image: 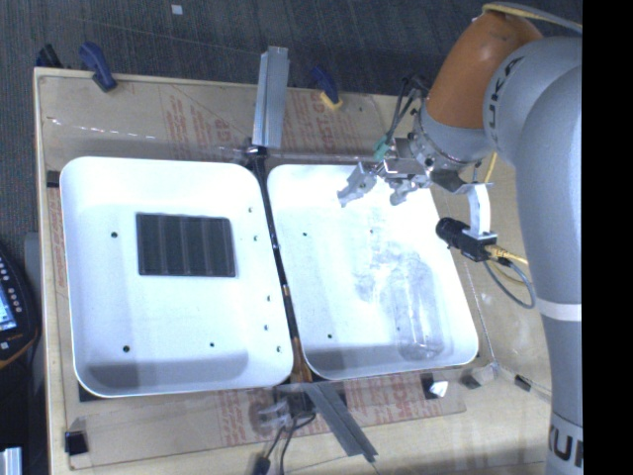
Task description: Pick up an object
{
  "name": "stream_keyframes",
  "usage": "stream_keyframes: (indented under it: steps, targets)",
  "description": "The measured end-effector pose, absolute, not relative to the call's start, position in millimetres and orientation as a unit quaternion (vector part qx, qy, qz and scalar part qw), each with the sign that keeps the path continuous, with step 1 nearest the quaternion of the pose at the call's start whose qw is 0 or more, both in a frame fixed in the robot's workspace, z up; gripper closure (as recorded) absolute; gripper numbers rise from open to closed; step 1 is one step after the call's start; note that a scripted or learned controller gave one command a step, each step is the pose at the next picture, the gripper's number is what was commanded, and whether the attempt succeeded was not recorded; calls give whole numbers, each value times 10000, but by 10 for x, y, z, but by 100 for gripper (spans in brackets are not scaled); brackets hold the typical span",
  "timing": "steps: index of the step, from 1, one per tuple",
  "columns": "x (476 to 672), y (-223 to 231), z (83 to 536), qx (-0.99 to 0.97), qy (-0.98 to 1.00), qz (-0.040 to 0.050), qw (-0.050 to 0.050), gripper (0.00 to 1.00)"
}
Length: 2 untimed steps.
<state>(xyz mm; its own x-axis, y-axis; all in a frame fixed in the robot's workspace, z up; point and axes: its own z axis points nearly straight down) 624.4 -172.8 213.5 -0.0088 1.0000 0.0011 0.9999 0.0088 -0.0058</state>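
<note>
Clear bottle is lying in right bin; jaws are hovering apart, holding nothing. Transparent, rounded plastic is risking a misjudged, slipping grasp.

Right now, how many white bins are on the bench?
2. The left bin holds a dark ribbed rectangular object; the right bin holds a clear plastic bottle, with the gripper above its far end.

Grey arm; orange wrist band; silvery gripper
</note>
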Motion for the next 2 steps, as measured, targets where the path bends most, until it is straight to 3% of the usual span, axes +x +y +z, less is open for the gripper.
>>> stream_keyframes:
  steps: [1, 2]
  targets:
    - [5816, -2081, 2237, -8348, -5505, 22, 36, 0]
    - [5273, -1914, 2804, -8643, -5030, 13, 27, 0]
